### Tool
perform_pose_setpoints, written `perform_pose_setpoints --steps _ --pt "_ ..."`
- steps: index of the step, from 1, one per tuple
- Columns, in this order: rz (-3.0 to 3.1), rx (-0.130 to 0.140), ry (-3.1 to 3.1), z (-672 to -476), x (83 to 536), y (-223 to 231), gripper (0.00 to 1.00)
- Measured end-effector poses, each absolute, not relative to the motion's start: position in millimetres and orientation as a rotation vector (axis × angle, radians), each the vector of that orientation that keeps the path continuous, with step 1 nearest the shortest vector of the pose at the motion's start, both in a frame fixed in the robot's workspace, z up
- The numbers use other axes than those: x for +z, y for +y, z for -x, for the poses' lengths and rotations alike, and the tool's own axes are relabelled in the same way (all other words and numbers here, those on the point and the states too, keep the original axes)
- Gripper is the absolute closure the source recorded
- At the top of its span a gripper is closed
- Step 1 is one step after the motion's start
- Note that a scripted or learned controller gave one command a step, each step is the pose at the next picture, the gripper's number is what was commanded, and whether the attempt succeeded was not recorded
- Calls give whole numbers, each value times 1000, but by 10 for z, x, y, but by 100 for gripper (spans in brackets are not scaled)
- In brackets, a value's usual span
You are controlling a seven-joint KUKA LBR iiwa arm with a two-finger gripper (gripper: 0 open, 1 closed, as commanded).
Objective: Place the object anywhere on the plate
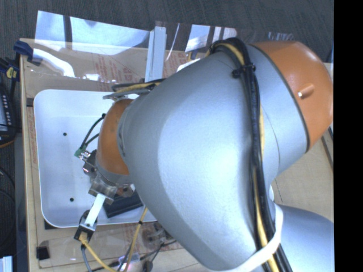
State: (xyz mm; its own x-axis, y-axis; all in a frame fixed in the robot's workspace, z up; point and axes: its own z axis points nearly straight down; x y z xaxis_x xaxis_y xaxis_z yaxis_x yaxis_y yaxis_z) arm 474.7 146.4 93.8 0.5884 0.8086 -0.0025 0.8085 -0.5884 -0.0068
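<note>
Dark grey ribbed flooring surrounds a pale wooden tabletop [28,169], seen from above at a slant. On it sits a shallow white plastic bin [57,152] with rounded corners, its bare floor marked by a few small dark dots. Clear upright panels [96,33] stand along the far edge of the tabletop, reflecting light blue.

Most of the frame is taken up by the large grey robot arm [198,163], which enters from the right and extends over the bin. A broad orange band [295,95] is visible at upper right, and a second orange section [110,146] lies close to the wrist. A bundle of black and yellow cables [255,140] runs along the arm's outer shell, fastened with a tie.

The wrist assembly is low over the near part of the bin. A dark block-shaped part [122,204] and a narrow white piece [93,211] project from beneath it towards the bin's near rim. The hand itself is hidden under the wrist; whether it is spread or pressed together cannot be determined. Neither the object nor the plate can be identified; the arm covers that area.

Loose yellow and dark wires [125,254] lie on the tabletop at the near edge.
</note>
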Motion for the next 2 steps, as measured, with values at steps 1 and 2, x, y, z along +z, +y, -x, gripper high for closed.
perform_pose_setpoints --steps 1,2 --pt "2887 7 -1227 -5282 923 1407 100" --pt "2887 5 -1228 -4759 1912 663 100"
